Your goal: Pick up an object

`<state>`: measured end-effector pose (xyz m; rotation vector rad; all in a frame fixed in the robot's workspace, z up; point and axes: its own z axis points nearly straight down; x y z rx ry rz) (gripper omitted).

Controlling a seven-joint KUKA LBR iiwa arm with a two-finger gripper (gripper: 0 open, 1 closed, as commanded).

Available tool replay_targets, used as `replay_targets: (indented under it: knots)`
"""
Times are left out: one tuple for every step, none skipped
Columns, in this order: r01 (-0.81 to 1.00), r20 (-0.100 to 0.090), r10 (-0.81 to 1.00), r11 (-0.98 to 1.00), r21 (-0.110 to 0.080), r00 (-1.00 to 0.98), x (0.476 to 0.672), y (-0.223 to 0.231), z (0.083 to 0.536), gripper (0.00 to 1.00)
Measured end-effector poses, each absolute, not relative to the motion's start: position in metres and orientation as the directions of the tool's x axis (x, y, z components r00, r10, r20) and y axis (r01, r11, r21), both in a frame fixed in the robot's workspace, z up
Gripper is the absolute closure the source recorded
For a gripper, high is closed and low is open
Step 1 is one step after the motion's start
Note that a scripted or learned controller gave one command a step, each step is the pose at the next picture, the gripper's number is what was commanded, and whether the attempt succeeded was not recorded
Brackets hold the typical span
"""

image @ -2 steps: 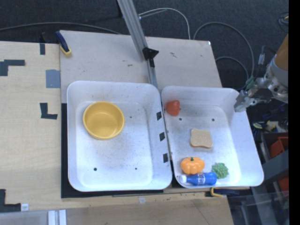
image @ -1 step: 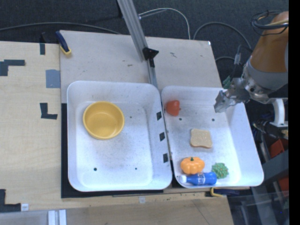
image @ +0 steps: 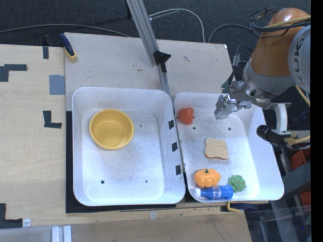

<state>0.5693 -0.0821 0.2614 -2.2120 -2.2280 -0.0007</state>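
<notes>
Gripper (image: 224,108) hung over right bin (image: 262,150), finger state could not be told, red tomato (image: 186,115) near its left, toast (image: 216,149), pumpkin (image: 207,177), bottle (image: 214,192), broccoli (image: 236,183) below, yellow bowl (image: 111,129) in left bin (image: 81,150).

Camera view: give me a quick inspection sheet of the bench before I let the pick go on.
Surface: two shallow white bins, left bin and right bin, side by side on a pale bench.
Job's things: right bin holds a red tomato, bread slice, orange pumpkin, green broccoli and blue bottle; left bin holds a yellow bowl.
Clutter: blue-and-yellow tool on the bench's far left corner.
Gripper: gripper above the right bin's far end, holding nothing.
Cables: black cables behind the bench.
Surroundings: slanted metal pole; wooden table with dark tape marks.
</notes>
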Motion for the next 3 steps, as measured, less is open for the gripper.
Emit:
replay_targets:
  knots:
    - [1.000, 0.001, 1.000, 0.007, -0.002, -0.007, 0.585, -0.031, 0.252, 1.00]
    - [1.000, 0.001, 1.000, 0.007, -0.001, -0.007, 0.595, 0.021, 0.251, 1.00]
    - [1.000, 0.001, 1.000, 0.007, -0.005, -0.007, 0.596, 0.076, 0.230, 1.00]
